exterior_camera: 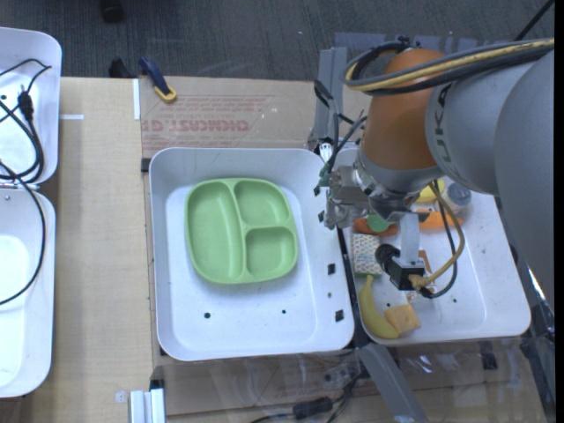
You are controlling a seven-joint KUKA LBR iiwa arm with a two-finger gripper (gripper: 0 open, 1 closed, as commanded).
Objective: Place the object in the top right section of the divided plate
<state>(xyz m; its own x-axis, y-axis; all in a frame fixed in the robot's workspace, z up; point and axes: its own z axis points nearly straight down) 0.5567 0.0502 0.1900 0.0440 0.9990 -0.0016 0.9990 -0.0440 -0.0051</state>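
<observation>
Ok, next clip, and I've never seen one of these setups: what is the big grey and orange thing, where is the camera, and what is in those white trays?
There is one camera, fixed above the bench and looking down at a slant. The grey and orange shape is a robot arm reaching in from the right of the picture. Its gripper hangs low over the right white bin; I cannot tell whether it holds anything. That bin contains small toy-like food items: a yellow banana, a tan block beside it, and orange and green pieces partly hidden under the arm. The left white bin holds a green divided plate with three sections, nothing in them. A blue and yellow clamp sits at the bench's back edge.
</observation>
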